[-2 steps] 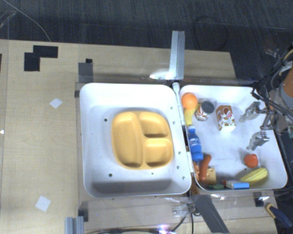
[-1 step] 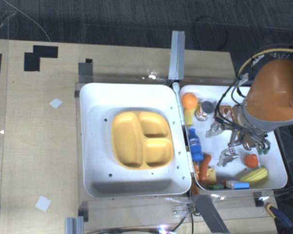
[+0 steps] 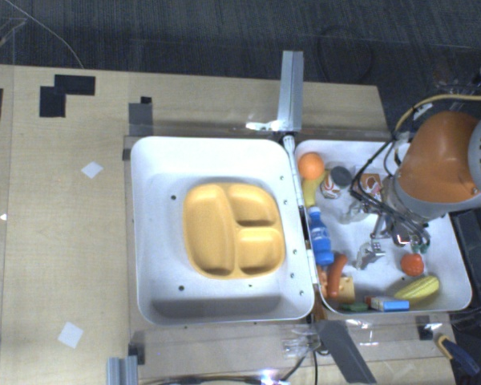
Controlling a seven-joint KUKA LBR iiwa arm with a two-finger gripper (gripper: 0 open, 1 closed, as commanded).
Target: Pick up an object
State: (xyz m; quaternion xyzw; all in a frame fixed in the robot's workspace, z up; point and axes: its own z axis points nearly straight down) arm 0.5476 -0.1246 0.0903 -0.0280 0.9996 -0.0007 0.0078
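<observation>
The arm's gripper point(image 3: 374, 251) is hovering, jaws spread wide and empty, at nine o'clock from the tomato point(image 3: 413, 263) in the right bin point(image 3: 462, 283), likely light, smooth, best pinched across its middle.

A light wooden bench point(image 3: 56, 239) is carrying two shallow white bins side by side. The left bin point(image 3: 156, 295) is sitting near the bench's middle, and the right bin point(image 3: 457, 283) is touching it along a shared edge. A grey metal post point(image 3: 291, 91) is standing at the far end of that shared edge. Black patches point(image 3: 64, 93) are showing on the bench's far left, and small pale squares point(image 3: 91, 169) are lying on its left side.
</observation>
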